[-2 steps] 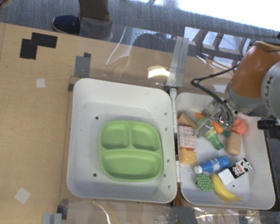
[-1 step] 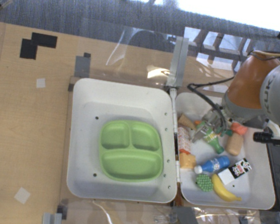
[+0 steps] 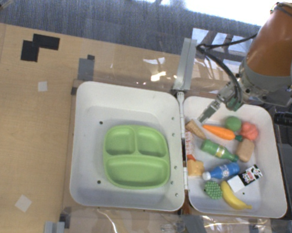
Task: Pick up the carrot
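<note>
Your banana (image 3: 235,197) lies at the near edge of the right bin (image 3: 276,155), and farther back the carrot (image 3: 219,132) rests untouched beside a green ball (image 3: 233,123). Above it the pincer (image 3: 207,112) hangs; you probably cannot tell whether it is clenched.

A green divided plate (image 3: 137,156) lies in the left bin (image 3: 82,184). In the right bin (image 3: 270,200), lower part, lie a banana (image 3: 235,197), a blue bottle (image 3: 222,172) and a green bottle (image 3: 218,149).
</note>
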`<action>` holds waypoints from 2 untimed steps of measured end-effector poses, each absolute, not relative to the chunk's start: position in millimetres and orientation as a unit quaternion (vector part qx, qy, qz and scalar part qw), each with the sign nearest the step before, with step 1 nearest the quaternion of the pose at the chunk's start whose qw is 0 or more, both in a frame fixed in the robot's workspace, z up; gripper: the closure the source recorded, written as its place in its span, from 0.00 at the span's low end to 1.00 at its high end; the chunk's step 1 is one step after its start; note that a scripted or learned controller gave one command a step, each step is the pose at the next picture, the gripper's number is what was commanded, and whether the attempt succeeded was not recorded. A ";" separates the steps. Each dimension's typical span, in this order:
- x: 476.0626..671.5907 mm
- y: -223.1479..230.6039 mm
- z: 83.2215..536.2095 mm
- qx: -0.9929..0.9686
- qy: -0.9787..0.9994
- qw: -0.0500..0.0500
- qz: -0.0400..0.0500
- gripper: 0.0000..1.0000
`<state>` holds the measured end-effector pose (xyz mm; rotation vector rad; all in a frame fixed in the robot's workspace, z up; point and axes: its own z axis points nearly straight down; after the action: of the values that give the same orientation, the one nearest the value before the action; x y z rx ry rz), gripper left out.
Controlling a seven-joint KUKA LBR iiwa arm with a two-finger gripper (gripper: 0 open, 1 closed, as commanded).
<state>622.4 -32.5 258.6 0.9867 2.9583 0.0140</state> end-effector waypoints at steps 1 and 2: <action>598.1 -68.2 183.5 0.279 0.960 0.002 0.000 0.00; 622.8 -103.3 90.2 0.297 0.955 0.009 0.002 0.00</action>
<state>622.8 -103.3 90.2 0.9284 2.9834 0.0052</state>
